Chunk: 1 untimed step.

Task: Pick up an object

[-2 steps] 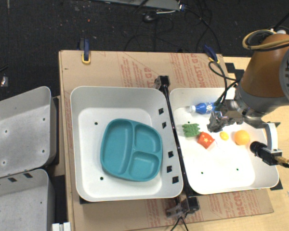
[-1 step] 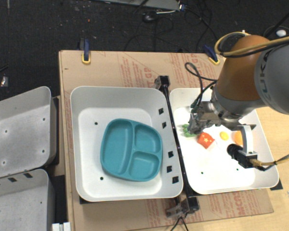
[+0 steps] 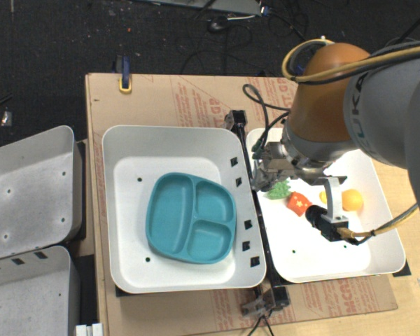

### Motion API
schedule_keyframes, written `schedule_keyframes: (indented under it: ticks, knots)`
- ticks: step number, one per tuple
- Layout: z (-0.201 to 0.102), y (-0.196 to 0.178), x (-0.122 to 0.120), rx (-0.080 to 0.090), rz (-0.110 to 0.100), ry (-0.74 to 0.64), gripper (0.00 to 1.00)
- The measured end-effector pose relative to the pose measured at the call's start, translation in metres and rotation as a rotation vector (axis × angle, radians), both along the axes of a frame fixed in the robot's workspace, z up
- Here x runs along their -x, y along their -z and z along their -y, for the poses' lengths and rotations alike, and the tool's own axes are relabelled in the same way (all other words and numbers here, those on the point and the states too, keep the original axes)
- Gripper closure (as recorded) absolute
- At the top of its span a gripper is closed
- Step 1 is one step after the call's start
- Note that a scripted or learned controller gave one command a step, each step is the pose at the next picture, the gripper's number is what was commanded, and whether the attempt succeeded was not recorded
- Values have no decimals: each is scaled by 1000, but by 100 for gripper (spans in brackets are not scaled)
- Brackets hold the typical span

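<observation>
- Setting: a brown, board-topped bench on a dark floor carries two shallow white bins side by side.
- Left bin: one teal divided plate lies flat near the middle.
- Right bin: a green piece sits near the wall next to the left bin. A red piece lies just beside it, and a yellow piece lies further toward the outer side.
- Arm: it reaches in over the right bin, and its gripper hangs just above the green piece. The wrist hides the tip, so I cannot tell how far the claw is open or whether it has hold of anything.
- Step in hand, as I judge it: closing in on the green piece. I would centre over it, keep clear of the bin wall and the red neighbour, and descend straight. I would close only once seated low, then lift slowly.
</observation>
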<state>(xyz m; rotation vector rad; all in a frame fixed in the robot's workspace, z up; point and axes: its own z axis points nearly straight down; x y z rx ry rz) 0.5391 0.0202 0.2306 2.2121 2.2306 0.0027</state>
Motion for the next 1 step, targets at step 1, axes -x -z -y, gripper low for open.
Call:
schedule_keyframes:
  ticks: [1]
  knots:
    - [-59, -9, 1, -1, 0, -1, 100]
